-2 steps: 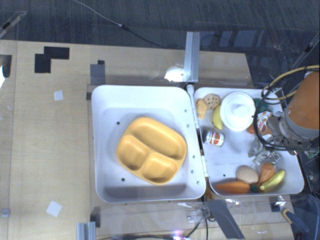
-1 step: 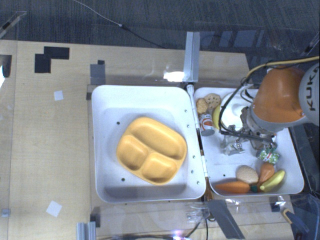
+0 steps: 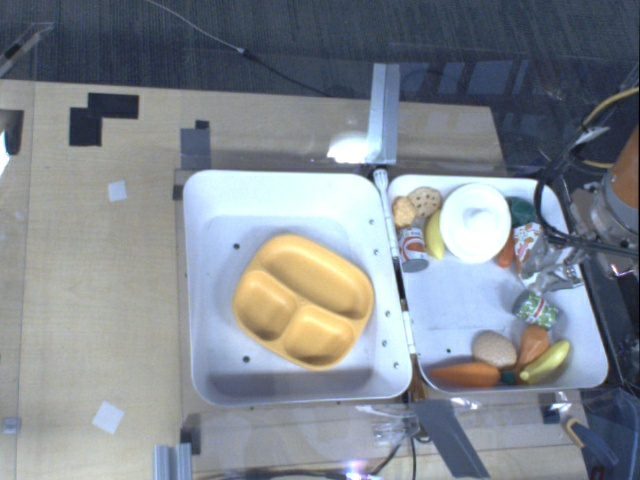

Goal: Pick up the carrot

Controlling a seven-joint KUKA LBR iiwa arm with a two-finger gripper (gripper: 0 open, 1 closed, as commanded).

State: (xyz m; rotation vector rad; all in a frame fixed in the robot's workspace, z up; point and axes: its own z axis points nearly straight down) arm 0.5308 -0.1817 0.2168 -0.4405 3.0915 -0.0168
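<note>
Your carrot lies along the lower edge of the right bin, low in the frame, touching a tan potato-like piece, with a banana just right of them. The gripper sits at the right side of that bin, higher up, over a green-and-white wrapper; its opening cannot be told from this view. Expect trouble from crowding: the bin wall and neighbours could block a finger or get grabbed instead.
</note>
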